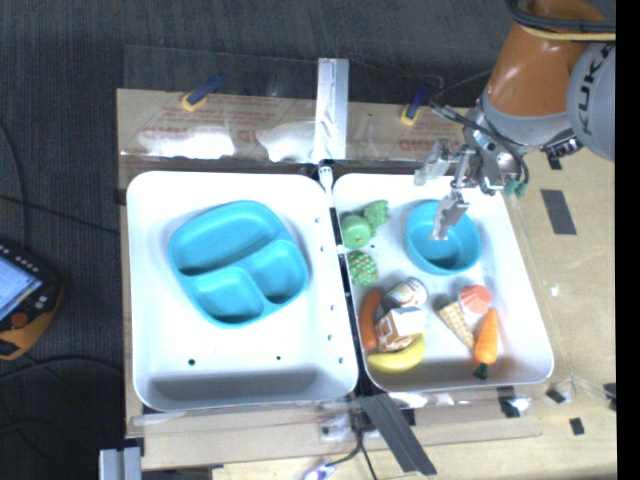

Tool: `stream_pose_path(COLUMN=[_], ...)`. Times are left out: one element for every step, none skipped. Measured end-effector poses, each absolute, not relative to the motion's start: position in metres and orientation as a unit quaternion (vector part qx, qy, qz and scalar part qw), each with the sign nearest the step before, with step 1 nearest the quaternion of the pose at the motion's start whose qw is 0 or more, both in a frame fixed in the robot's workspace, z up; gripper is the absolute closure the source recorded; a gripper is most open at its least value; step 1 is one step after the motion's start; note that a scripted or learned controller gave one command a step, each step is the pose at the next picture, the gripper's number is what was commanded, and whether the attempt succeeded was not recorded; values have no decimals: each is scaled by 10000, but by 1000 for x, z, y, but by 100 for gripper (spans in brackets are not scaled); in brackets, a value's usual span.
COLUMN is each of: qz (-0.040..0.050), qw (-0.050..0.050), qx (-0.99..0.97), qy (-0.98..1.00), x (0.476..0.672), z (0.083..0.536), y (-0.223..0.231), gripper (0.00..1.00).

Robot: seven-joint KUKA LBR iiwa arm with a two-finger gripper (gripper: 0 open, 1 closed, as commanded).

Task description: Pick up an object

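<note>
The scene is evenly and brightly lit from above, so the white bins (pixel 140 268) wash out near pure white and lose surface detail, while the dark floor at the upper left stays dim and grainy. Glare streaks across the clear plastic sheet (pixel 230 133) at the top of the bench, and shadows are soft and short, pooling inside the blue tray (pixel 240 258) and bowl (pixel 443 240). Focus is soft throughout, with small toys at lower right smeared.
</note>
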State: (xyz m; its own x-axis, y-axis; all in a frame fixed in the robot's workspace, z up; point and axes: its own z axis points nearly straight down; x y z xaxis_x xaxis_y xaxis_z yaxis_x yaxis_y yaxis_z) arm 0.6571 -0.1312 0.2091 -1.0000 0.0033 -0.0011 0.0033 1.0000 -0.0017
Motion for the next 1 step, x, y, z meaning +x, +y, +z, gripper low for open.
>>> stream_pose_path(qz=[-12], qw=[-3], qx=[20], qy=[10000], x=[632], z=[105], y=[-131], gripper=[0])
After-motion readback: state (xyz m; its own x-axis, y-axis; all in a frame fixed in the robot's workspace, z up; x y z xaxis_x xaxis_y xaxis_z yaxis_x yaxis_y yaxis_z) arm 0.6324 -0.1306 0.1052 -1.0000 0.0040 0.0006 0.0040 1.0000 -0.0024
